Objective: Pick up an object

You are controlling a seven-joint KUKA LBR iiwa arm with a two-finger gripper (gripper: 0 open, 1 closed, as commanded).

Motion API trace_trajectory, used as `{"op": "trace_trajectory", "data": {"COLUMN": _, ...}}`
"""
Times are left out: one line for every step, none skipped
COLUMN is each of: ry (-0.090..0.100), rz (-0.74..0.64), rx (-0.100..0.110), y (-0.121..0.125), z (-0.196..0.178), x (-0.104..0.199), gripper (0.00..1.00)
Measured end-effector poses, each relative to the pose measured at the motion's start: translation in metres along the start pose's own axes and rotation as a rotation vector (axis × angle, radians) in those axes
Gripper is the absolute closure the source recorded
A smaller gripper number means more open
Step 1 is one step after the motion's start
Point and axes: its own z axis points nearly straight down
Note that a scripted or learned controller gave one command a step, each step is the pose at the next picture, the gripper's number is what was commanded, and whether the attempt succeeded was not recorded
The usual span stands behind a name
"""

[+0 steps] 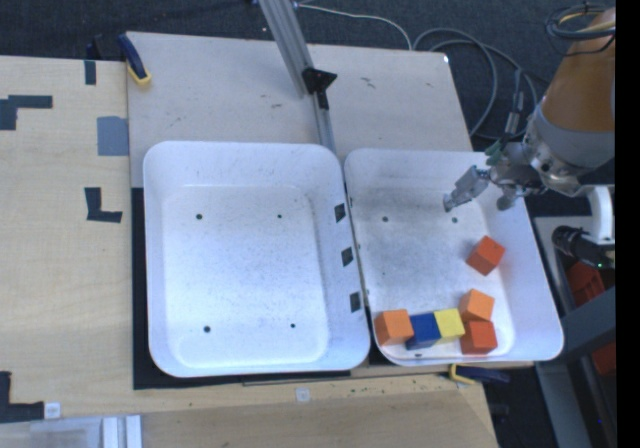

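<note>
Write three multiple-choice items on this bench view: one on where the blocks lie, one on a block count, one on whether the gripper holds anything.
1. Where do the blocks lie?
A. left bin
B. right bin
C. bare bench

2. How many blue blocks are there?
A. one
B. two
C. three

3. What is the gripper doing?
A. carrying a yellow block
B. resting in the left bin
C. hanging above the right bin with nothing between its fingers

Key: 1 B, all blocks sit in the right bin, most along its near edge. 2 A, a single blue block lies between an orange block and a yellow block. 3 C, the gripper is above the right bin, apart from the lone orange block.
</note>
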Motion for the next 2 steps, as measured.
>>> {"op": "trace_trajectory", "data": {"ry": -0.007, "rz": 0.000, "rx": -0.017, "y": -0.007, "z": 0.114, "x": -0.040, "gripper": 0.00}}
{"op": "trace_trajectory", "data": {"ry": 0.000, "rz": 0.001, "rx": 0.000, "y": -0.035, "z": 0.052, "x": -0.048, "gripper": 0.00}}
